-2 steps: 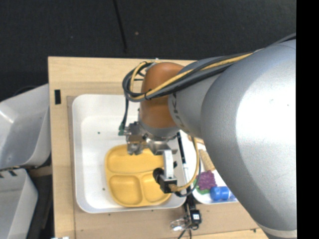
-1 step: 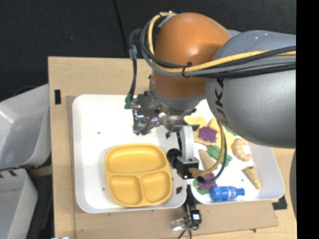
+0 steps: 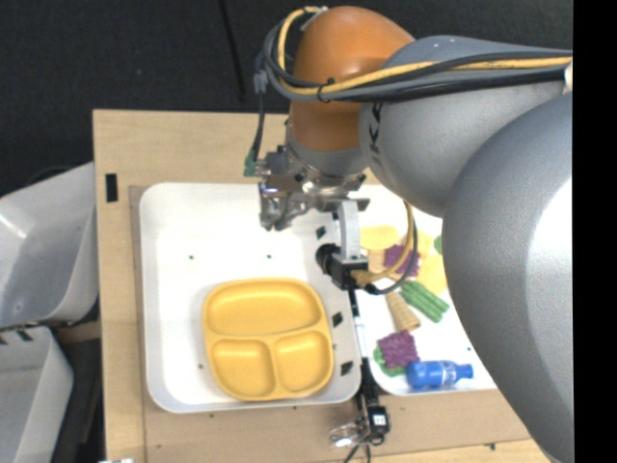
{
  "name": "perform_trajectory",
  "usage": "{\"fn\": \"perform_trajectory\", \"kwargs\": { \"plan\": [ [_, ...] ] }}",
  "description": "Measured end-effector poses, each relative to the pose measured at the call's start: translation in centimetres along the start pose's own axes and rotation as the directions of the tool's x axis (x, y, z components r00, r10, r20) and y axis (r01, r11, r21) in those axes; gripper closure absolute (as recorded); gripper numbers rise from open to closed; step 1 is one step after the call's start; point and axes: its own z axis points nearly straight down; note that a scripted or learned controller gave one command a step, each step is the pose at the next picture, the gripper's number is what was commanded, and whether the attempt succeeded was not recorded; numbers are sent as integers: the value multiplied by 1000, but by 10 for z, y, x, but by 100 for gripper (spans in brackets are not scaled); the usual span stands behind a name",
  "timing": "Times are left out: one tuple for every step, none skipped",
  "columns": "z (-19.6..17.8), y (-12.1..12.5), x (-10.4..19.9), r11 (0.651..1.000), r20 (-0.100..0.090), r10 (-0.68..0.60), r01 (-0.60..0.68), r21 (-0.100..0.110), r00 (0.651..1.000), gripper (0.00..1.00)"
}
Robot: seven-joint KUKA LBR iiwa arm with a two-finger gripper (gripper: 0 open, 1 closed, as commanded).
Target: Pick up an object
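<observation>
Arm [image 3: 463, 162] over half-hidden right bin [image 3: 424, 379]

A yellow plastic three-compartment plate [image 3: 267, 339] lies flat in the near part of the left bin. In the right bin, a blue plastic bottle [image 3: 437, 374] lies on its side beside purple plastic grapes [image 3: 395, 349].
</observation>
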Motion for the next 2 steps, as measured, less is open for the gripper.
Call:
{"fn": "perform_trajectory", "kwargs": {
  "plan": [
    [101, -26, 90, 1000, -3, -12, 12, 12, 1000, 100],
    [30, -34, 85, 1000, -5, -8, 8, -2, 1000, 100]
  ]
}}
